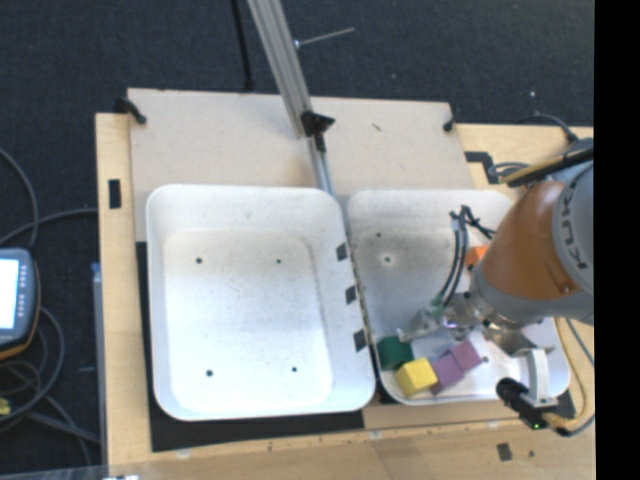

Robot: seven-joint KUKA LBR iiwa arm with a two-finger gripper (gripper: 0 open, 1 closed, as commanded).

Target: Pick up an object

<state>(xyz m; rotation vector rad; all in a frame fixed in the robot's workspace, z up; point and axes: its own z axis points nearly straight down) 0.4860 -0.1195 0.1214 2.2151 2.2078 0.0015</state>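
**Blocks lying just below-left of the hand**

Camera view: the arm is reaching in from the right over the right bin [400,218]. The hand [452,320] is hanging low near the bin's front edge; can't tell its state. A green block [393,352], yellow block [416,376] and purple block [458,361] are sitting clustered in the bin's front-left corner, w/ purple nearest the hand, yellow and green further toward the left bin [250,298].
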